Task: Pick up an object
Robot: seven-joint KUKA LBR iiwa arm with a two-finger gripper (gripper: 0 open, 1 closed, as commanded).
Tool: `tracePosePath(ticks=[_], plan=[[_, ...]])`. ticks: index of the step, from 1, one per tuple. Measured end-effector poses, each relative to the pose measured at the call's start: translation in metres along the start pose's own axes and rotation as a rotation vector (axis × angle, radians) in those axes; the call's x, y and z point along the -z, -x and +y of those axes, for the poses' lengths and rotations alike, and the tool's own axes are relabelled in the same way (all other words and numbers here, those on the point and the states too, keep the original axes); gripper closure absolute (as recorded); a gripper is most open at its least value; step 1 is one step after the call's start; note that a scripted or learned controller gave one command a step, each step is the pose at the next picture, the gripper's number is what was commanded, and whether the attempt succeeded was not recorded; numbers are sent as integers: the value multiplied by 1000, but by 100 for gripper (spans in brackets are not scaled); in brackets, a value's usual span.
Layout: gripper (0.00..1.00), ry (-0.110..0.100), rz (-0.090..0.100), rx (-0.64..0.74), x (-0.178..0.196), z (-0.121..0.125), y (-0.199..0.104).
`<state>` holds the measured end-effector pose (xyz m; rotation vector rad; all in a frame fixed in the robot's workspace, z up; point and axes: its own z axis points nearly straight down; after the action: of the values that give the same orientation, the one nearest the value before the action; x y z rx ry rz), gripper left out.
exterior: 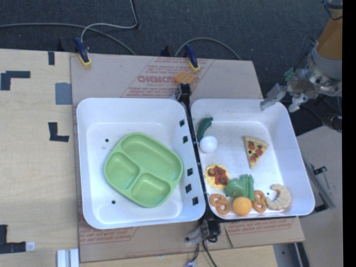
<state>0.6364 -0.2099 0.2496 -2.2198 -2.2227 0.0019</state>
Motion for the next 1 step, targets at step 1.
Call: tracePosePath(ticks=[1], plan=[[0, -2, 1, -1, -100, -55, 6]])
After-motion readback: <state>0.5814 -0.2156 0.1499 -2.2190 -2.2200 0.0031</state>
